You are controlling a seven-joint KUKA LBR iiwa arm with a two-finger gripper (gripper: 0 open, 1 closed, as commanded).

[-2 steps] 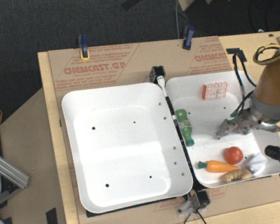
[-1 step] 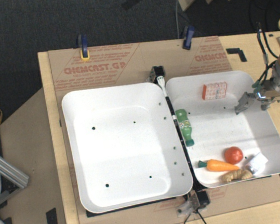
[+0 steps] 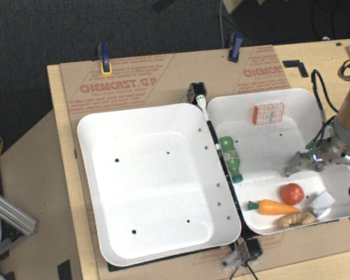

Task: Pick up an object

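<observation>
Two shallow white bins are seen side by side on the tabletop. In the right bin a green bottle lies along the left wall, a red-and-white packet near the far side, and a tomato, a carrot and a ginger root are grouped at the near edge. The tool is positioned low over this bin, just beyond the tomato. The left bin lies beside it.

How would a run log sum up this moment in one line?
pincer: over right bin, holding nothing | nearest: tomato | carrot untouched
</observation>
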